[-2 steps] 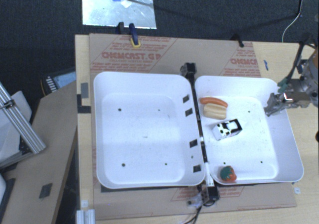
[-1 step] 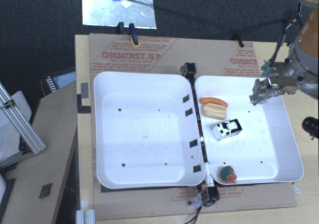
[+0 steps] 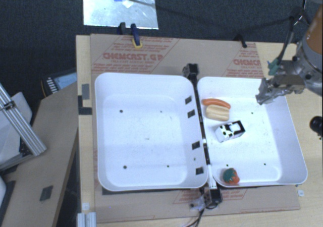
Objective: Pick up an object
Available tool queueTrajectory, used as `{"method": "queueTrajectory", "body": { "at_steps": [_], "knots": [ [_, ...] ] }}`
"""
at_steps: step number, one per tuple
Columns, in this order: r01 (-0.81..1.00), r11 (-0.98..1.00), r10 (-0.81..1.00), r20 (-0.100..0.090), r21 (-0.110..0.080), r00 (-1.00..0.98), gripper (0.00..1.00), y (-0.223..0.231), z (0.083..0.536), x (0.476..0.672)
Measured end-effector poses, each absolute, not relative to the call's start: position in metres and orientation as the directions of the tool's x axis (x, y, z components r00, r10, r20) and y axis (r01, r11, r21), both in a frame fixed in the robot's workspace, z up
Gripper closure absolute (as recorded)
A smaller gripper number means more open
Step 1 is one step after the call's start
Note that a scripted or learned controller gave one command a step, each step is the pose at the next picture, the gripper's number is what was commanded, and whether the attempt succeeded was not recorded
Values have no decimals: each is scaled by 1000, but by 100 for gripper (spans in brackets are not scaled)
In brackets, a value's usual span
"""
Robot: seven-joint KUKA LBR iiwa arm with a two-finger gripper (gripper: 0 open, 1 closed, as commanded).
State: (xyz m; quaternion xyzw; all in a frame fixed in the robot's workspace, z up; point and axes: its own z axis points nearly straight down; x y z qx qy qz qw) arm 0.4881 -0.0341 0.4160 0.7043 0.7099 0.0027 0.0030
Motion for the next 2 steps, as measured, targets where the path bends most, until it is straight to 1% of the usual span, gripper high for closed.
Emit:
{"method": "queueTrajectory", "body": {
  "at_steps": [1, 2],
  "knots": [
    [1000, 5, 1000, 0, 5, -5, 100, -29, 466, 487],
    [1000, 7, 1000, 1, 9, -7, 100, 4, 528, 487]
  ]
}}
